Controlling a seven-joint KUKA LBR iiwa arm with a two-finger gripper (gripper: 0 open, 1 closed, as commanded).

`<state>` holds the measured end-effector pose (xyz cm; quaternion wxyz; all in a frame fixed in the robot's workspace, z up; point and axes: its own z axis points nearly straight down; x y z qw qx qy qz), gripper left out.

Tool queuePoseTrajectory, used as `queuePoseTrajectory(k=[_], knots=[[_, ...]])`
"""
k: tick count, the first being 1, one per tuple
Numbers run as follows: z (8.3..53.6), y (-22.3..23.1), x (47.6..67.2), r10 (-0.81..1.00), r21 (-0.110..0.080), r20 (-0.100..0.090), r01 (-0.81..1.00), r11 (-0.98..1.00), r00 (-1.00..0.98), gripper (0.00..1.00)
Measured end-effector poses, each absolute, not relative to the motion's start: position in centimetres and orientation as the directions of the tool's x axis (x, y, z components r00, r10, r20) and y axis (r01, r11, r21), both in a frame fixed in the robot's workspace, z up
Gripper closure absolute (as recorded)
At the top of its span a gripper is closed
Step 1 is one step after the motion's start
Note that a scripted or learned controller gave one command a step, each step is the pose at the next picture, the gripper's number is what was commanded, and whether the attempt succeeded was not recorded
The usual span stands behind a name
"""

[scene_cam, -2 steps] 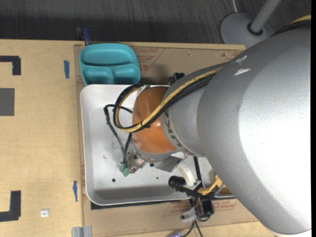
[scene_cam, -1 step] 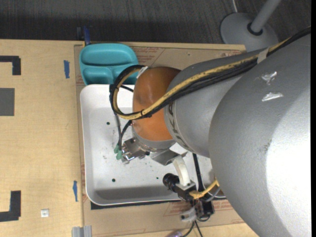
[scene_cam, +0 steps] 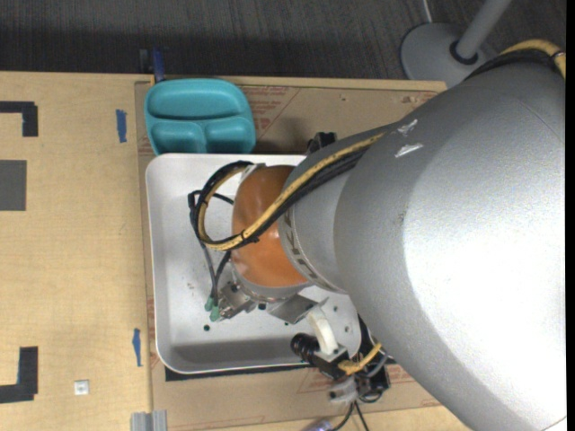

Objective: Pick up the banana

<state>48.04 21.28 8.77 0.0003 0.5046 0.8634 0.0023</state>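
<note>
The grey arm [scene_cam: 431, 241] plunges steeply into the white bin [scene_cam: 171, 268]; its pincer's state cannot be told.

Grey arm [scene_cam: 449, 241], orange band [scene_cam: 260, 227], yellow-black cables [scene_cam: 269, 214]

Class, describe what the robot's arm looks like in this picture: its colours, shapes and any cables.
The arm is a thick, rounded grey tube with an orange band near its wrist. Black and yellow cables loop beside the band and run along the arm.
</note>
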Motion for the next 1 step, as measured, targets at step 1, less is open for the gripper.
queuePoseTrajectory(k=[1], knots=[[8.85, 21.77, 48.21, 0.999, 0.012, 0.005, 0.998, 0.054, -0.054, 1.00]])
